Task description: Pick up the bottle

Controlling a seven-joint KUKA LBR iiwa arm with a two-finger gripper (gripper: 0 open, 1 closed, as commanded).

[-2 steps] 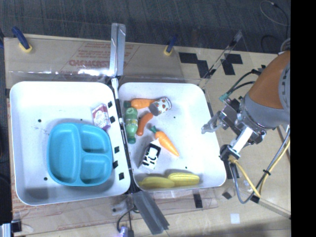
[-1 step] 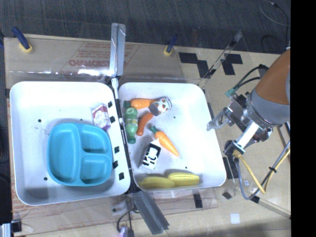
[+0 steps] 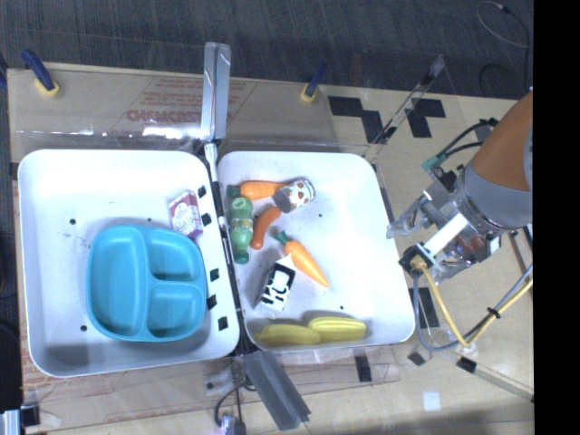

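A green bottle (image 3: 240, 225) lies lengthwise against the left wall of the right bin (image 3: 362, 234), well apart from the gripper (image 3: 412, 225), which hangs outside that bin's right rim, over the bench (image 3: 381, 116). Whether the gripper is open or closed cannot be made out from this angle, and nothing is seen in its grasp.

The bottle is crowded. A carrot (image 3: 265, 227) lies just beside it on the right. A second carrot (image 3: 261, 189) lies above it, next to a round brown-and-white toy (image 3: 297, 192). A third carrot (image 3: 304, 261), with a green top, sits nearer the middle. Below the bottle is a black-and-white box (image 3: 278, 286), and two yellow pieces (image 3: 313, 331) line the near wall. The right half of this bin's floor is bare white.

The left bin (image 3: 27, 243) holds a blue tray (image 3: 145, 282) and a small purple packet (image 3: 185, 214) by the shared wall.

Both bins rest on the tan bench, which bears black marks to the right. Blue clamps (image 3: 41, 75) grip its far edge, with dark floor beyond. A metal strip (image 3: 216, 89) rises where the bins meet.
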